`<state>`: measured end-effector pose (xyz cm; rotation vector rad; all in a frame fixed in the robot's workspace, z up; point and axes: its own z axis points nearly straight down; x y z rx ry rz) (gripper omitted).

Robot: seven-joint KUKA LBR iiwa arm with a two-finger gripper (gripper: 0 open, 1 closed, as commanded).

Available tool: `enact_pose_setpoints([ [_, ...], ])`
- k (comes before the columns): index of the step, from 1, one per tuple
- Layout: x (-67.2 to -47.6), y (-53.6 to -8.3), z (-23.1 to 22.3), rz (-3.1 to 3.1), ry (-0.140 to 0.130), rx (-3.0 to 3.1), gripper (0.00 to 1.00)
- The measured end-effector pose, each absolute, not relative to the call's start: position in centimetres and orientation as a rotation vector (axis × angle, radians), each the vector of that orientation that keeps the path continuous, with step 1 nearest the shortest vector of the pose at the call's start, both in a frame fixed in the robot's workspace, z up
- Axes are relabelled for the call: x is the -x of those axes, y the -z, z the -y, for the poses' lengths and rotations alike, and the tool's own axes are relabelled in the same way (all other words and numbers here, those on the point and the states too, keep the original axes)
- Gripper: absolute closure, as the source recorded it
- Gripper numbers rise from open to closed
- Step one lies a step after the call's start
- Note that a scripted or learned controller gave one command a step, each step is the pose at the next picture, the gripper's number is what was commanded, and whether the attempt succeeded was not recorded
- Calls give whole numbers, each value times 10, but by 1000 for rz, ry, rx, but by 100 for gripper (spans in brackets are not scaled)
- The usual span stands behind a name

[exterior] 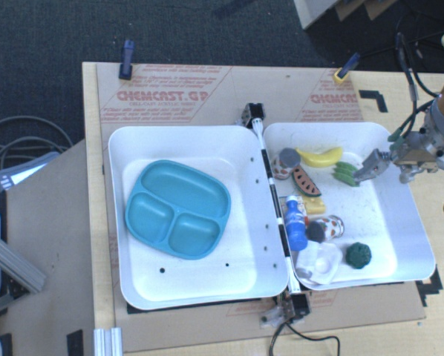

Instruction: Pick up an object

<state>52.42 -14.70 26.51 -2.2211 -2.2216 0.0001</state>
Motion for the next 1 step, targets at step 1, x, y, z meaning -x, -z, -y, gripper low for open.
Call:
enact_pose_setpoints([
  [1, -553, -162, 112, 2221, -2, 2219, 0],
])
